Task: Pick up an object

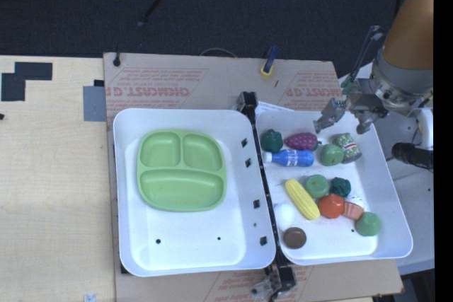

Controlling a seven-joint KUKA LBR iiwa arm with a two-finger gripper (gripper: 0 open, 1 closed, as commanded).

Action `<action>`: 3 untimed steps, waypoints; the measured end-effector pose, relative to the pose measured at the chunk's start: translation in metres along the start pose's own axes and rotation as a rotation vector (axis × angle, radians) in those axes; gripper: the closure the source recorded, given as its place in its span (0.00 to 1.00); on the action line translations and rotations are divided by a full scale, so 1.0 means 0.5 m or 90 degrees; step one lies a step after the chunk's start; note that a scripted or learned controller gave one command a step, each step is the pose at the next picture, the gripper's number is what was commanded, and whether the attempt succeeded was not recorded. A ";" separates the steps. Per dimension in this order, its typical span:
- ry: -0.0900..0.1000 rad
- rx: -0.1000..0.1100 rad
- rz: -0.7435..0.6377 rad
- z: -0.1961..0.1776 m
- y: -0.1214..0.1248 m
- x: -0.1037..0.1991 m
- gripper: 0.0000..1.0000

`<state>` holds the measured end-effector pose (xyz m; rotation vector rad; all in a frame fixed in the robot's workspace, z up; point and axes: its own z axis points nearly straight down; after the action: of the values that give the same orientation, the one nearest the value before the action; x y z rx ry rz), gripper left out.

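**Robot gripper hanging over a bin of toy food**

Two shallow white plastic bins sit side by side on a cardboard-covered bench. The left bin [134,237] holds one pale green plastic plate [182,170] divided into three compartments.

The right bin [393,223] holds ten small toys. The landmark is one yellow plastic corn cob [302,199] near its middle. Above the cob lies one blue and white bottle [292,158]; above that, one purple oval piece [301,141] and one dark green piece [271,141]. Right of the bottle sits one green round fruit [330,153], with one patterned green and red piece [347,147] beside it. Just right of the cob: one light green piece [316,184], one dark teal piece [340,187], one orange-red tomato [330,206]. Below the cob lies one brown disc [294,237].

The grey two-finger gripper [347,117] hangs far above and right of the cob, fingers spread apart, grasping nothing.
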<state>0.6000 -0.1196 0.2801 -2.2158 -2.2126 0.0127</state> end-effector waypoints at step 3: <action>0.000 -0.004 -0.001 0.176 0.020 -0.022 0.00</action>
<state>0.6090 -0.1303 0.1920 -2.2181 -2.2170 0.0064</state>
